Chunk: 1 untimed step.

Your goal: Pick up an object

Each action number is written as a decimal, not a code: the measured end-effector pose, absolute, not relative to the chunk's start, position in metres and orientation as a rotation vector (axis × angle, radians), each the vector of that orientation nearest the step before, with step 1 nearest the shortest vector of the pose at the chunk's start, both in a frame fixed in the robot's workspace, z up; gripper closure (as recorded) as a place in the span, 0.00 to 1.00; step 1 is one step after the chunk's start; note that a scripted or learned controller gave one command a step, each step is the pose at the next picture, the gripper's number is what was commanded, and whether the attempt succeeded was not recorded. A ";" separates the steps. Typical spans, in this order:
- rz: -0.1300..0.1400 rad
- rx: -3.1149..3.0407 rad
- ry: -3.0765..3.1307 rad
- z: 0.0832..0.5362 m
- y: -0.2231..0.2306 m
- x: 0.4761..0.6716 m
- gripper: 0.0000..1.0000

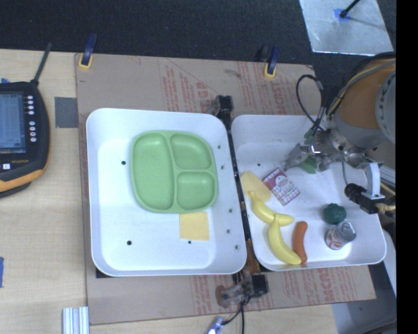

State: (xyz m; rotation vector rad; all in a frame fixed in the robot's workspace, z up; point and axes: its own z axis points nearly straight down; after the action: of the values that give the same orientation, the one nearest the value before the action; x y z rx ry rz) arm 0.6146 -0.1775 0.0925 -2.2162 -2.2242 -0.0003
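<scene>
My gripper is down in the right bin, near its back right part, at the end of the grey and orange arm. A small green thing lies right under it, partly hidden. A pink packet sits just to the gripper's left and nearer the front. Two yellow bananas lie along the bin's left side, with an orange sausage beside them. A dark green round object and a small can rest at the front right.
The left bin holds a green divided plate and a flat yellow square. A control pendant lies on the bench at far left. A black cable loops above the gripper.
</scene>
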 end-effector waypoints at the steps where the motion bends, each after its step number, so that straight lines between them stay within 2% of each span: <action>1: 0.001 -2.217 -2.225 0.093 -0.212 0.646 0.00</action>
State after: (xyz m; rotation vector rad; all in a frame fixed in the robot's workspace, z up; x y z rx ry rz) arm 0.6461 -0.2123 0.0934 -2.2172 -2.2252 0.0013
